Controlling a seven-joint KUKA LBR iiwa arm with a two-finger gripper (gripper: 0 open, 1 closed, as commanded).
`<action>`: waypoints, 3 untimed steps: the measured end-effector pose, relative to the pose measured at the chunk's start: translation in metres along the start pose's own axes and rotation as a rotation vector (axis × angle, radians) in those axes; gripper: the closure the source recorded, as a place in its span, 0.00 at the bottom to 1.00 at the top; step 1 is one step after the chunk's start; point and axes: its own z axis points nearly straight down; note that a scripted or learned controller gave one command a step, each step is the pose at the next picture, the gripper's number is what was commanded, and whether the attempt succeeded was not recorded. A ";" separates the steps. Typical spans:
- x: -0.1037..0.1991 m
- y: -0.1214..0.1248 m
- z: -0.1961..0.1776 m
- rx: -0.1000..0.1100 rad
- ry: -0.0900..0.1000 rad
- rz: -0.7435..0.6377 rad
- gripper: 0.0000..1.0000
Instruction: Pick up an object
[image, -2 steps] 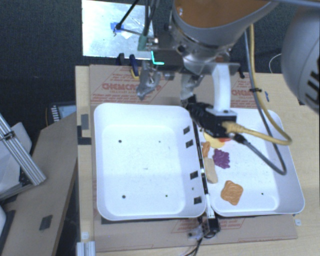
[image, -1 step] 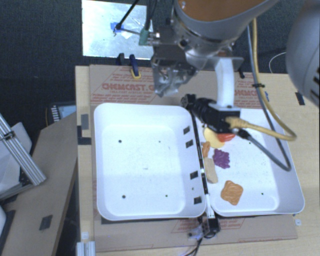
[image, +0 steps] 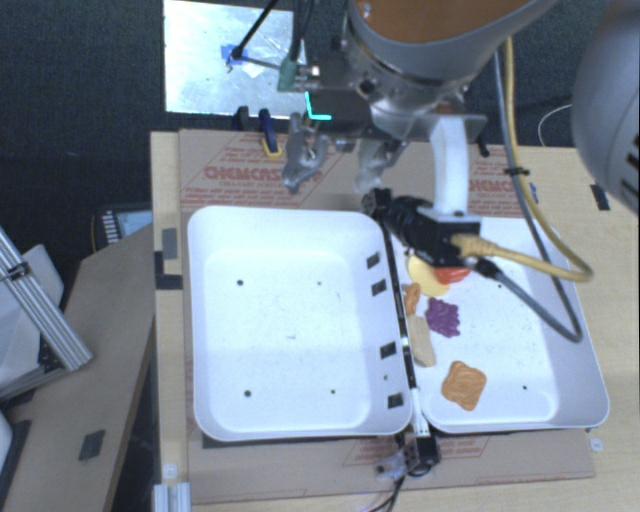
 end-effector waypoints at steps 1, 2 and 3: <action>0.000 0.000 -0.011 -0.002 0.002 -0.003 1.00; 0.000 0.000 -0.011 -0.002 0.001 -0.004 0.00; 0.001 0.000 -0.022 -0.004 0.003 -0.007 1.00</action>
